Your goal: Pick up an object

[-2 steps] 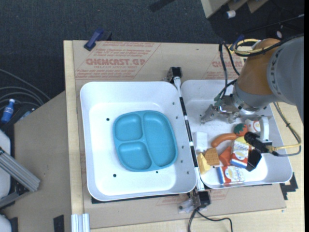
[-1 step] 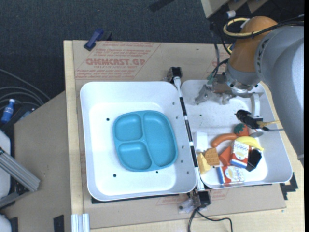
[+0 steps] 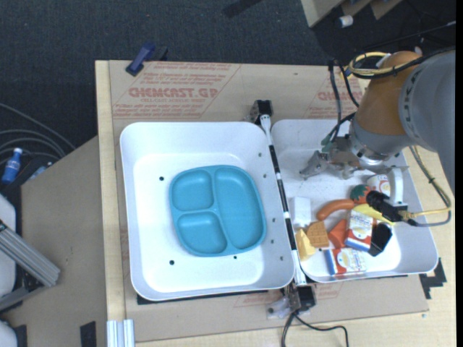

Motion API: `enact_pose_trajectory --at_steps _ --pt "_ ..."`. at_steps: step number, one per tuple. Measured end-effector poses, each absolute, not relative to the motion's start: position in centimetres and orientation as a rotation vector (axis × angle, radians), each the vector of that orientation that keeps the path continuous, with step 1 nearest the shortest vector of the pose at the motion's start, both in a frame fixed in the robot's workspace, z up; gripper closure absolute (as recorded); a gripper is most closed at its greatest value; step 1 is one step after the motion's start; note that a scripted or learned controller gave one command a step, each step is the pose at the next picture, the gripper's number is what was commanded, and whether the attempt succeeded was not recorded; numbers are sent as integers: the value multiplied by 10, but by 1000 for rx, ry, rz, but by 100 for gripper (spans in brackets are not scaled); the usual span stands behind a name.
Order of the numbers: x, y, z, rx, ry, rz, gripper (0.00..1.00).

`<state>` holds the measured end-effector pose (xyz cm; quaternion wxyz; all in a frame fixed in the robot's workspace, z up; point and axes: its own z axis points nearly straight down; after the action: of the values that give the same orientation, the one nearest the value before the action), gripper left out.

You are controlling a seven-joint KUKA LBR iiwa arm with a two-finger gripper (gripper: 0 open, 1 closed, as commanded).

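My gripper (image 3: 323, 166) hangs over the bare upper-left part of the right bin (image 3: 304, 132). It is open, and nothing sits between its grey fingers (image 3: 309, 168). Below it, toward the bin's front, lies a cluster of small things: an orange sausage-shaped piece (image 3: 334, 207), a green and orange piece (image 3: 359, 192), a white block (image 3: 300, 209), a tan cracker-like piece (image 3: 316, 233), and a red, white and blue packet (image 3: 356, 237). The gripper touches none of them.
The left bin (image 3: 145, 150) holds a blue divided plate (image 3: 215, 210) at its middle. A black clamp (image 3: 262, 110) sits at the top of the seam between the bins. A blue object (image 3: 139, 60) lies on the cardboard's far left corner.
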<state>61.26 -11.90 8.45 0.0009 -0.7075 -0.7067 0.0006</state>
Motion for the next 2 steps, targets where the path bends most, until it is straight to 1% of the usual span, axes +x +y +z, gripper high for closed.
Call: enact_pose_trajectory --at_steps 1,2 --pt "667 -115 85 -2221 -2223 -1 0" --pt "607 -115 84 -2221 -2219 2 0"
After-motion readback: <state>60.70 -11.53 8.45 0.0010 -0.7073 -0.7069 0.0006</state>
